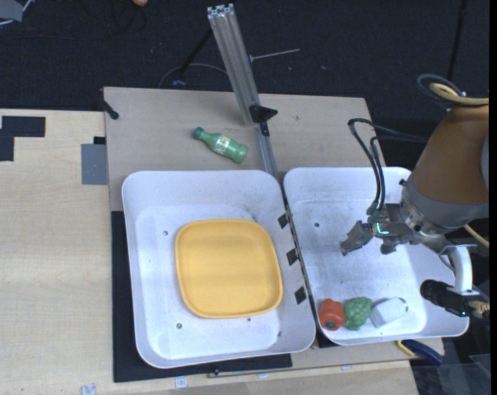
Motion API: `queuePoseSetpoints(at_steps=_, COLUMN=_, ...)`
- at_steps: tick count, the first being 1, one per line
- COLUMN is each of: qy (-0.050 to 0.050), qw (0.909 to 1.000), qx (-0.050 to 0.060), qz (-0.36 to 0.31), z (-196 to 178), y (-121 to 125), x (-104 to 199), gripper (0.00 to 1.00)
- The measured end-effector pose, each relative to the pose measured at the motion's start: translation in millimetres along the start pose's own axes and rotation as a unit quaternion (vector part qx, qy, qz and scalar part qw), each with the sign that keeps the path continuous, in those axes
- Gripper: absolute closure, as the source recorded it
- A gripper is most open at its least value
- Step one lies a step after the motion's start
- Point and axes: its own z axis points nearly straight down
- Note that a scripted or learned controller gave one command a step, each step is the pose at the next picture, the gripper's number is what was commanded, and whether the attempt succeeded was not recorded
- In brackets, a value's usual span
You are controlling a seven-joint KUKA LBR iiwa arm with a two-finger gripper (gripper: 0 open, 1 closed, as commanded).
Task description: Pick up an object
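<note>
We see the fingers [357,239] of the gripper over the bare middle of the right bin [331,196], pointing left; how far they are parted we cannot tell, and we see nothing between them. The grey and orange arm [450,167] reaches in from the right behind them. Near the front wall of that bin lie a red object [331,313], a green object [358,312] just beside it, and a white object [388,310] at the right, all well apart from the fingers. In the left bin [150,220] a yellow plate [228,267] lies flat. Beyond the bins, a green bottle [221,144] rests on the worktop [150,130], beside a slanting metal rail [236,56].
</note>
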Motion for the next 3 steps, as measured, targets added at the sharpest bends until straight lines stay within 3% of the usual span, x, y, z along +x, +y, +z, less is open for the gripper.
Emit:
queuePoseSetpoints(at_steps=1, qy=0.000, qw=1.0000, qx=0.000, qz=0.000, z=0, y=0, x=0, gripper=0.00)
queuePoseSetpoints(at_steps=3, qy=0.000, qw=1.0000, qx=0.002, qz=0.000, z=110, y=-3, x=11, gripper=0.00)
